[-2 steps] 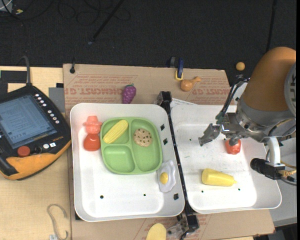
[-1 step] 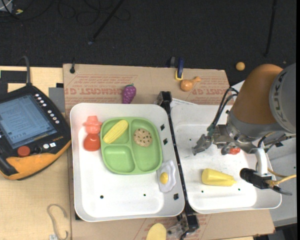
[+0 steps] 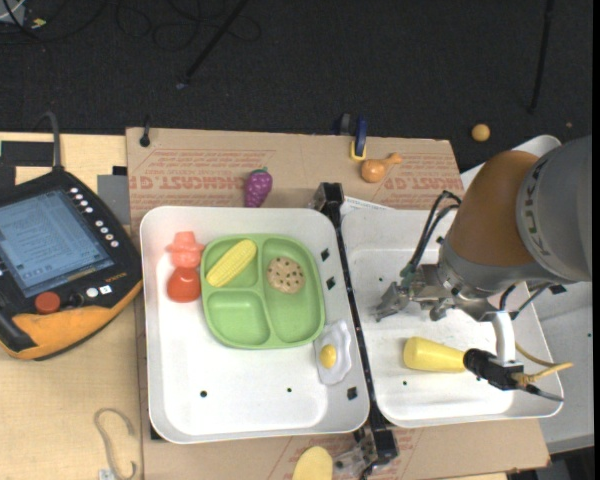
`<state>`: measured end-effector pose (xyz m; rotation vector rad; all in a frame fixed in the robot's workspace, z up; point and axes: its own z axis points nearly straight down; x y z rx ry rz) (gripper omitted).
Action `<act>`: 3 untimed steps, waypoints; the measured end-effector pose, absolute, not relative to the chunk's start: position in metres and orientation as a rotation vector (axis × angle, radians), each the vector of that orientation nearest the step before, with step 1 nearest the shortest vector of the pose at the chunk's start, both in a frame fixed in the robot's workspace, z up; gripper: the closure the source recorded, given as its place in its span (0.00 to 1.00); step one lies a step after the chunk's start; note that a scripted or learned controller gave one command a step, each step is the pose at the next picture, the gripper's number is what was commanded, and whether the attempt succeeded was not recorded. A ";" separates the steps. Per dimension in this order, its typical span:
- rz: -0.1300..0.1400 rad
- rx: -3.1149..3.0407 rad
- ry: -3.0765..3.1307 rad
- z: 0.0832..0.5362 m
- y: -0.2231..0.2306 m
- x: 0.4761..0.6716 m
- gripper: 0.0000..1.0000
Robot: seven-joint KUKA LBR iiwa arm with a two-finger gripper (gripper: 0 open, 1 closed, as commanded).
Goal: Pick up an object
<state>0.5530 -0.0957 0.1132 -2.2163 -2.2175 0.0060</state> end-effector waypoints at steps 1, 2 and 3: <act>0.005 -2.217 -2.218 0.086 -0.093 0.552 0.00; 0.003 -2.225 -2.211 0.097 -0.095 0.553 1.00; -0.002 -2.223 -2.221 0.144 -0.090 0.559 1.00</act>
